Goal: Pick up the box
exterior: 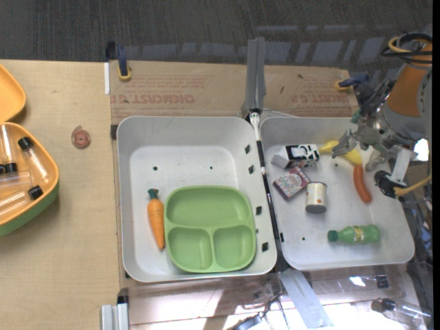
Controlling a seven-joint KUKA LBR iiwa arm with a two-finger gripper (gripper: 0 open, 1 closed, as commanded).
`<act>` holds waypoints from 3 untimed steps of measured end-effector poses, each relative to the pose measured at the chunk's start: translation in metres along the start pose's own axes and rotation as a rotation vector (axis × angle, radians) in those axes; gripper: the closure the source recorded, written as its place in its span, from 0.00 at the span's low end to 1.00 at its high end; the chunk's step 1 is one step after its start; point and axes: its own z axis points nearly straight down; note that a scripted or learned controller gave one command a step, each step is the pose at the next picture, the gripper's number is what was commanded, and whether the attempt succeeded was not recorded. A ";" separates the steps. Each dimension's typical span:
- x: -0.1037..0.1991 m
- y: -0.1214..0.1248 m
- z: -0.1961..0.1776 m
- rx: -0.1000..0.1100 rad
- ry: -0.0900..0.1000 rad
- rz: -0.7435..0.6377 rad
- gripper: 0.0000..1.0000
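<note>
Desk and surroundings, seen from my fixed overhead feed.

I note a pale wooden desk [75,205] on the left, with a flattened brown cardboard sheet [185,91] bearing red print lying along its far side. Beyond the desk I see dark grey carpet floor [172,12]. A blue clamp [122,66] grips the cardboard's left corner. Bright light glares off the clutter at the bottom right.
</note>
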 end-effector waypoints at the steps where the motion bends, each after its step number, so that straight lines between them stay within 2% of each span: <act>1: 0.001 -0.025 0.016 0.002 -0.015 0.574 0.00; 2: 0.026 -0.001 0.016 0.006 -0.018 0.975 0.00; 3: -0.010 -0.019 0.014 0.005 -0.002 0.823 0.00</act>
